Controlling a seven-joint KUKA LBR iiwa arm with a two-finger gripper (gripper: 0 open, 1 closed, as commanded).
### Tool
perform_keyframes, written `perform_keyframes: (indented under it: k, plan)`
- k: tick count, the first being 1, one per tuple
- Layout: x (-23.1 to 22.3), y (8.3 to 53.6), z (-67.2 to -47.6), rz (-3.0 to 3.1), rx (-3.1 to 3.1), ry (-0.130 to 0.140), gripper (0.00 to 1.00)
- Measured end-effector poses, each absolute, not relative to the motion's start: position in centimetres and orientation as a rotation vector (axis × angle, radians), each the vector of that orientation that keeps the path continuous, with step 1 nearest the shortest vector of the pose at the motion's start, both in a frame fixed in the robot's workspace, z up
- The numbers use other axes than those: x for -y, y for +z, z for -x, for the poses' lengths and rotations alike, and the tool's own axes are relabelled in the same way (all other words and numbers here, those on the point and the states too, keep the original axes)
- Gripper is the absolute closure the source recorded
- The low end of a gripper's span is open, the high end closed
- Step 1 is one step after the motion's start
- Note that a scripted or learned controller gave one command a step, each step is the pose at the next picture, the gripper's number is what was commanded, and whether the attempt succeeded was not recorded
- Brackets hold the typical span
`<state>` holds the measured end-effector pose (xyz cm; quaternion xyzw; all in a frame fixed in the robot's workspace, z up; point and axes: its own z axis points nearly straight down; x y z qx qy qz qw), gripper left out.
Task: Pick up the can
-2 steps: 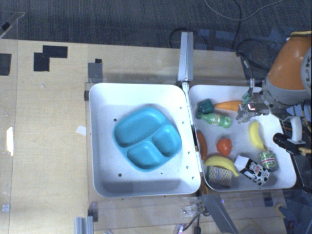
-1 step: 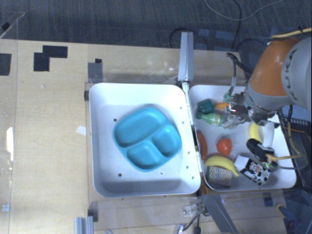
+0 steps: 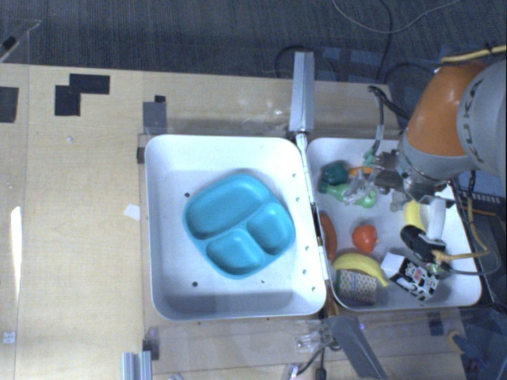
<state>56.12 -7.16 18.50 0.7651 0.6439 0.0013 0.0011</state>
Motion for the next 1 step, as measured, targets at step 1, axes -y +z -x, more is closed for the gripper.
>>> perform_keyframes:
  k: [1]
  plan:
    - [9.4,8.92,-57.13,-2.4,-2.013,0.015,0.0]
